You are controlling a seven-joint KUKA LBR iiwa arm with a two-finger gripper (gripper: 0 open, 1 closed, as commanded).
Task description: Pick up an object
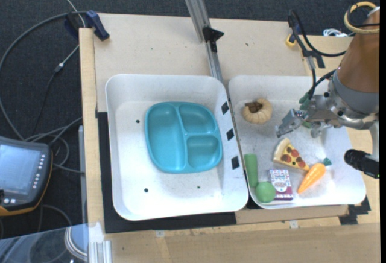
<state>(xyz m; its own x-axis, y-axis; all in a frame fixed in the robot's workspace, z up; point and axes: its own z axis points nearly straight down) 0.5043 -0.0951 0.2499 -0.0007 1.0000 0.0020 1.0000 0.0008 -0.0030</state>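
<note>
Pizza slice (289, 155) is your nearest candidate, lying flat in the right bin (350, 198), just below and a touch left of the jaws (301, 121), near them but not touching. You can see the gripper hanging over the upper middle of that bin, the grey arm (360, 75) with its orange band reaching in from the right; from this slanted overhead view you cannot tell whether the jaws stand open or closed, and nothing shows between them. The slice's long axis runs from its point at upper left toward its crust at lower right, so a grasp across the short way looks the better bet. To the jaws' left sits the small brown pumpkin (257, 110), a little further off at about the same height in the view. Toward the bin's front edge lie the toy carrot (313, 177), tilted with its green top up-right, the small pink carton (280, 184), and the green pear-shaped toy (259, 182) against the left wall. The teal divided plate (183, 136) in the left bin (120, 153) is well apart. Judging from this, a short drop downward and slightly leftward reaches the slice.
</note>
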